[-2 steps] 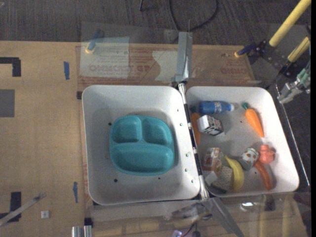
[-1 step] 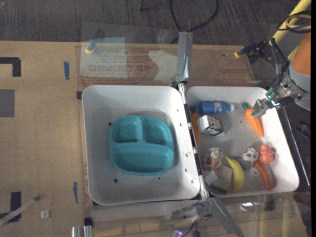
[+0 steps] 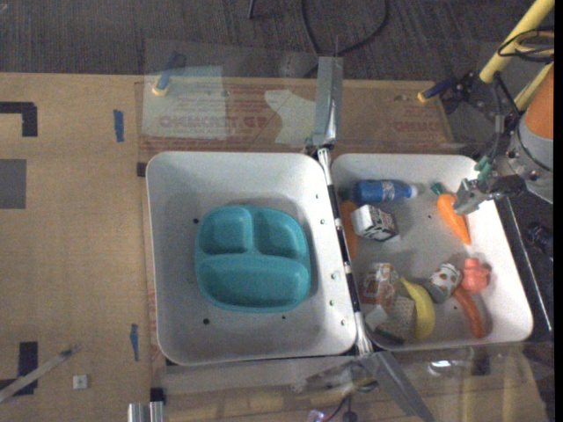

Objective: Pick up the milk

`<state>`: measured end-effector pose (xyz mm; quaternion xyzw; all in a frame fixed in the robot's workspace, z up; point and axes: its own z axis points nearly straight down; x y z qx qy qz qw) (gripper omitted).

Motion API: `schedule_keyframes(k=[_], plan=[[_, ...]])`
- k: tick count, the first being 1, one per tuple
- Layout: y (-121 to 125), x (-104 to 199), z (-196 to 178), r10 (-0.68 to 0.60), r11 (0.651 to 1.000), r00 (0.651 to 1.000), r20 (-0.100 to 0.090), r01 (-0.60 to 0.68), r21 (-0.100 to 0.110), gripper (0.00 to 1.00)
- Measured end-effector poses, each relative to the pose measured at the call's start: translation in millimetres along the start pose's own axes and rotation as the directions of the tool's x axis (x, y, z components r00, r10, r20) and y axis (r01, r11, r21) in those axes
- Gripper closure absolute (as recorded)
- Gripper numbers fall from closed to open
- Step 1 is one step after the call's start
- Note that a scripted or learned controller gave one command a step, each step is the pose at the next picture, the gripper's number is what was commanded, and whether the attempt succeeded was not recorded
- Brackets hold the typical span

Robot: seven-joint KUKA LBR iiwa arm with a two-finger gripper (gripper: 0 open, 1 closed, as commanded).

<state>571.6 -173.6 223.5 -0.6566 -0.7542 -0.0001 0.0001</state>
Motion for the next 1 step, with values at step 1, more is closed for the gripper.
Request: schedule_keyframes(k=[1], plan=[[-17.4,89.8,38.9,-0.255,0.967,0.967,0.000,0.255,-0.001,1.00]])
